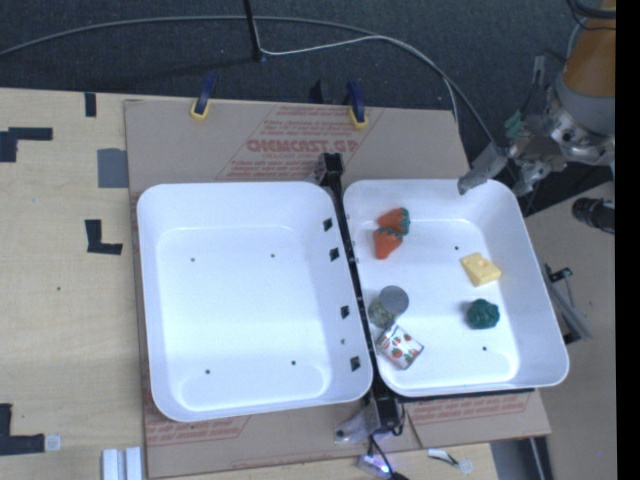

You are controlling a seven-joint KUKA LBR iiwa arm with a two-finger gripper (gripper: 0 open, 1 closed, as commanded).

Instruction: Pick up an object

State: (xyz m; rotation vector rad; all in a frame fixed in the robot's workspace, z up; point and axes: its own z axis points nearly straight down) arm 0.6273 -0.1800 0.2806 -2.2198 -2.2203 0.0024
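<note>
**Op:** I count two white bins side by side. The left bin (240,298) sits directly left of the divider (345,268), the black clipped seam where the two rims meet. The right bin (500,368) sits directly right of it.

**Desk:** How many things in the right one?

**Op:** Five, all right of the divider. Nearest the seam, low down, I see one grey disc (388,304), and just below it, touching or nearly so, one small white packet (400,347) with red spots. Further up, still near the seam, lies one orange carrot (390,232) with a green top. Well away from the divider, towards the far rim, are one yellow wedge (481,268) and, just below it, one dark green lump (483,314).

**Desk:** And the arm?

**Op:** One gripper (478,176), up over the right bin's top right corner, far from the divider and well apart from all five pieces. One grey finger (483,170) slants down to the rim there. I cannot tell whether it is released or clenched; nothing shows between the fingers.

**Desk:** Anything else?

**Op:** Two blue-and-yellow clamps (204,98) on the cardboard's far edge, one either side of the divider's line.
</note>
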